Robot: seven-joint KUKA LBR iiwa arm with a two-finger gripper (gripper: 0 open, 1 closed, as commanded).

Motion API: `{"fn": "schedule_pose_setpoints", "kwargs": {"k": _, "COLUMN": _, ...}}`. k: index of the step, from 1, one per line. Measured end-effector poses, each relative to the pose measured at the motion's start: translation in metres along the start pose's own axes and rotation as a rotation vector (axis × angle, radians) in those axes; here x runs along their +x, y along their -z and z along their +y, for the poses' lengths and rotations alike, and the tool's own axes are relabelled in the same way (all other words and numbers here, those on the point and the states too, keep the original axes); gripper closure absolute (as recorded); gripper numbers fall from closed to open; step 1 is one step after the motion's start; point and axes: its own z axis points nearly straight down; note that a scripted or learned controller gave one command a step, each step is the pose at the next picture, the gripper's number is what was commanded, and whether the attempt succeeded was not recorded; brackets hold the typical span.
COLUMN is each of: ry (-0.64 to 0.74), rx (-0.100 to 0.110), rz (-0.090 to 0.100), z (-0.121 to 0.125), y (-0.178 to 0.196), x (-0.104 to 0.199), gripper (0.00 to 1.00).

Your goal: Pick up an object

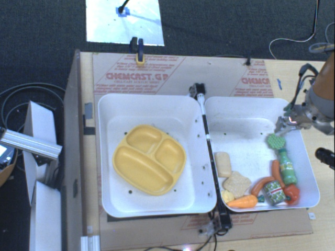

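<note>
Toy food [261, 184] heaped in right bin's [246, 119] near corner, gripper [285, 123] low at its far right rim, claw state impossible to tell, yellow tray [149, 158] in left bin [112, 192].

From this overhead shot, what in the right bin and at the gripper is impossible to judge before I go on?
- Gripper: too small and blurred in the camera view to tell finger state or any grasp.
- Grey arm: cut off by the right edge.
- Heap of toy food in the right white bin: pieces overlap, so lower ones are partly hidden.
- Green bottle: label too small to read.
</note>
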Motion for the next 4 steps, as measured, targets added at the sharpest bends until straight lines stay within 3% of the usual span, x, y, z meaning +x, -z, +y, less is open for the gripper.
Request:
{"fn": "schedule_pose_setpoints", "kwargs": {"k": 1, "ry": 0.001, "rx": 0.005, "rz": 0.003, "z": 0.05, "y": -0.072, "x": 0.015, "gripper": 0.0}}
{"fn": "schedule_pose_setpoints", "kwargs": {"k": 2, "ry": 0.002, "rx": 0.003, "rz": 0.002, "z": 0.099, "y": -0.105, "x": 0.011, "gripper": 0.0}}
{"fn": "schedule_pose_setpoints", "kwargs": {"k": 3, "ry": -0.003, "rx": 0.006, "rz": 0.001, "z": -0.027, "y": -0.104, "x": -0.017, "gripper": 0.0}}
{"fn": "schedule_pose_setpoints", "kwargs": {"k": 4, "ry": 0.001, "rx": 0.001, "rz": 0.002, "z": 0.053, "y": -0.104, "x": -0.009, "gripper": 0.0}}
